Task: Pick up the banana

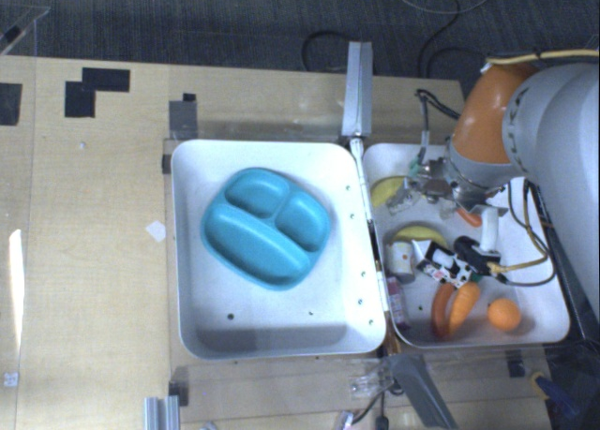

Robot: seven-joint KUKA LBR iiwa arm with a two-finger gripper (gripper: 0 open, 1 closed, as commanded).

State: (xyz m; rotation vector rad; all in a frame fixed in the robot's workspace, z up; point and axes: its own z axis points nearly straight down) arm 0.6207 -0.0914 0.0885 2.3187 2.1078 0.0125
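fingers: spread cannot be told, nothing seen gripped | gripper point(433, 186) low over right bin point(561, 320) | banana point(418, 232) at 6 o'clock of it, lying unlifted | progress: approach only; grasp and lift left

The desk point(84, 231) looks like pale wood with a smooth, faintly glossy finish, and the two bins point(272, 330) look like smooth white plastic. The blue tray point(267, 225) is glossy plastic with soft highlights. The banana point(417, 232) has a smooth, matt yellow skin, and the arm point(553, 128) has a satin grey shell with a glossy orange band.
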